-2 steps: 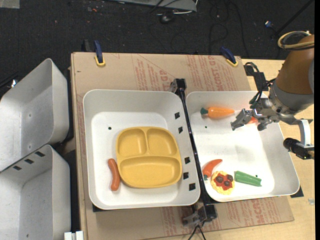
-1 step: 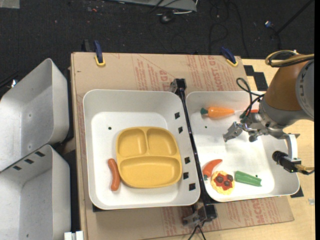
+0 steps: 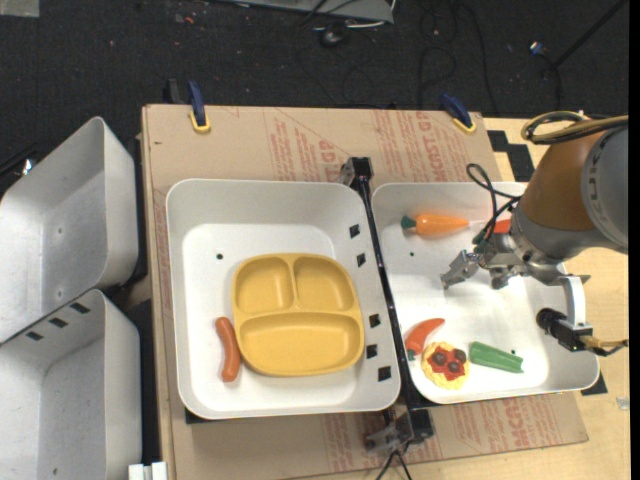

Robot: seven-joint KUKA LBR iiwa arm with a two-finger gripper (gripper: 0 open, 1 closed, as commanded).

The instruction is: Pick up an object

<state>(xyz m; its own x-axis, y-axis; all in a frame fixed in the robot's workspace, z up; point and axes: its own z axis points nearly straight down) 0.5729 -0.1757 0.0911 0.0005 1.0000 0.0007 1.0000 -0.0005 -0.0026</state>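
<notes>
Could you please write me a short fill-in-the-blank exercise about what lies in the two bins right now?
1. The yellow tray lies in the ____ bin.
2. The sausage lies just outside the tray's ____ edge.
3. The carrot lies in the ____ bin, beyond the gripper.
4. The pizza slice sits between the red pepper and the ____ toy.

Missing words: left; left; right; green
</notes>
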